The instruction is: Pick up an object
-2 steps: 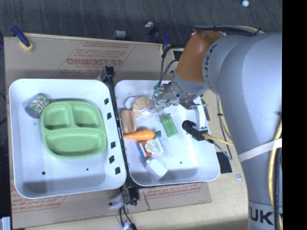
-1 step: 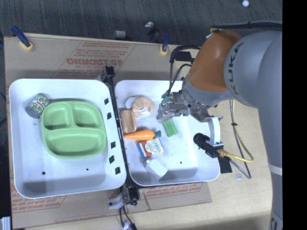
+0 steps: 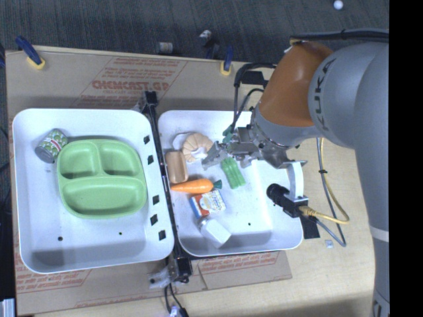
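My gripper [image 3: 223, 152] hangs low over the middle of the right bin [image 3: 264, 233], at the end of the grey and orange arm [image 3: 297, 98]. Just below and right of it a green ribbed piece [image 3: 232, 174] lies on the bin floor. To its left sits a beige shell-shaped toy [image 3: 193, 145]. A tan block [image 3: 176, 166] and an orange carrot [image 3: 193, 186] lie nearer the left wall. Nothing is visibly held.
A white, red and blue packet [image 3: 210, 205] and a small white box [image 3: 215, 231] lie at the right bin's front. The left bin [image 3: 39, 243] holds a green divided plate [image 3: 101, 177] and a small can [image 3: 50, 144]. A black fitting with a yellow cable [image 3: 285, 201] hangs off the arm.
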`<move>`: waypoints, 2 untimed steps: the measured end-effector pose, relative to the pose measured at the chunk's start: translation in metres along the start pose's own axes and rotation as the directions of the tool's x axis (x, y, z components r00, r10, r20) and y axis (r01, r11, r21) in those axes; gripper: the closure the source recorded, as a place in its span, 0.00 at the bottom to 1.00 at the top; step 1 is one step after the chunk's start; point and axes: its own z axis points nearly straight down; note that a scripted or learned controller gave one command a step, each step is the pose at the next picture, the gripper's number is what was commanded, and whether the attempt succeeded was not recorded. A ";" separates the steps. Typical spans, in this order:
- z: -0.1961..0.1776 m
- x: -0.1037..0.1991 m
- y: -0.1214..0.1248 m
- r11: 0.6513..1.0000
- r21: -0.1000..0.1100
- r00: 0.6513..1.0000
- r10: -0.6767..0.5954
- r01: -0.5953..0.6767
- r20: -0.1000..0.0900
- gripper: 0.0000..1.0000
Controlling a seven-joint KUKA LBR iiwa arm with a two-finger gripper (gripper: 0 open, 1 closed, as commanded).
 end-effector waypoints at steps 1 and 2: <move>0.006 -0.055 -0.063 1.000 0.000 1.000 0.001 -0.001 0.001 0.00; 0.114 -0.072 -0.001 1.000 -0.002 1.000 0.002 -0.002 0.000 0.00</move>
